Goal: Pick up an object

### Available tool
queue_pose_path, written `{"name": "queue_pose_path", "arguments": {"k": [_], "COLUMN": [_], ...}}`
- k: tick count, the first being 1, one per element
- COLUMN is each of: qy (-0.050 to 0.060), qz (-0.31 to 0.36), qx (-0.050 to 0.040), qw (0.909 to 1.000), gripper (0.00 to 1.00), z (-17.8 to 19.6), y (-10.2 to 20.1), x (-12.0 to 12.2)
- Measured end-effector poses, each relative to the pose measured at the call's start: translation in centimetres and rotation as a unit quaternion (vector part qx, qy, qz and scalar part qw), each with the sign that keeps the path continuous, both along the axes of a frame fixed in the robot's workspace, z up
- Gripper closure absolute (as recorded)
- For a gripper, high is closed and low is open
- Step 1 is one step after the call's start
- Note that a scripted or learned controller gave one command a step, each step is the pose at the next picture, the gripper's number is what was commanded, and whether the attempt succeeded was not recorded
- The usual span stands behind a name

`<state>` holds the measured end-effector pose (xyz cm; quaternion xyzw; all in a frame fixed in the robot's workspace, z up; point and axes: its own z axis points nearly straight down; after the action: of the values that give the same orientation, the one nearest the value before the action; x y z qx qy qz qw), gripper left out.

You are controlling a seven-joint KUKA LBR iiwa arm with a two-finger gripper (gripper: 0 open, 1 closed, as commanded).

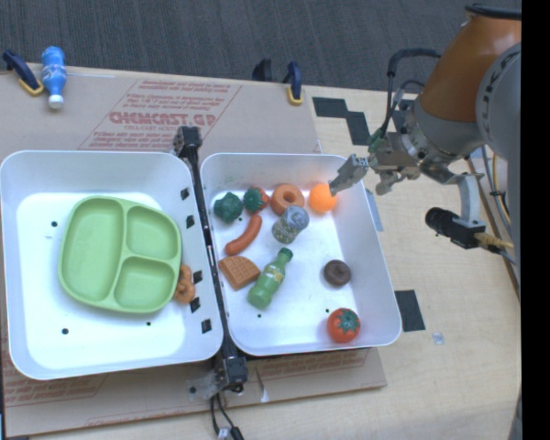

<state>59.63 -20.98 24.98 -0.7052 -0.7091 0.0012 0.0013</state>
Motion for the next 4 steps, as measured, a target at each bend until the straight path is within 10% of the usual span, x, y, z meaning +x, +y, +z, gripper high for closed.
{"name": "queue_pose_path", "arguments": {"k": [1,2,3,4], "qy": [-0.011,0.001,-0.005,-0.001], "qz": [0.001,-0.001,0.001,0.0], "qx": [0.0007,0.0008,-0.0015,-0.0003], "qw": [0.9999,1.0,1.0,1.0], "gripper": [0.0,0.0,0.0,0.0], "z": [-12.2,-14.1,10.5,2.1], "y": [1.5,4.4,8.2,9.3], "x": [-0.7,1.0,-2.4,-11.1]}}
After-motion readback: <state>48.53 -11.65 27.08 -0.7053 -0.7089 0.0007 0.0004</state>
